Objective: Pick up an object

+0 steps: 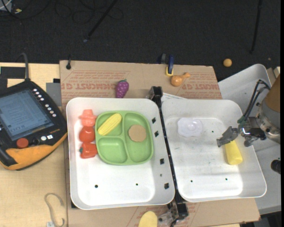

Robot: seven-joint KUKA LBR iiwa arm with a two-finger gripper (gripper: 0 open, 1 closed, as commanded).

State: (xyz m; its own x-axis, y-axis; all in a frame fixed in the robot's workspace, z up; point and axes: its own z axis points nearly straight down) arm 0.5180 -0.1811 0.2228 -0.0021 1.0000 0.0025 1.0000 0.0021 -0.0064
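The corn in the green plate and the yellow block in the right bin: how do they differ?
The corn lies in a compartment of the green plate, in the left bin; the yellow block lies bare on the right bin floor. The corn looks ribbed, the block smooth. The tool hangs by the block, far from the corn. Both are yellow.

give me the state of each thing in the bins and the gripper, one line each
two-finger gripper: low over right bin, just above yellow block
yellow plastic block: lying in right bin
clear round lid: flat in right bin
green divided plate: flat in left bin
yellow toy corn: lying on plate
tan round cookie: flat on plate
red toy figure: beside plate
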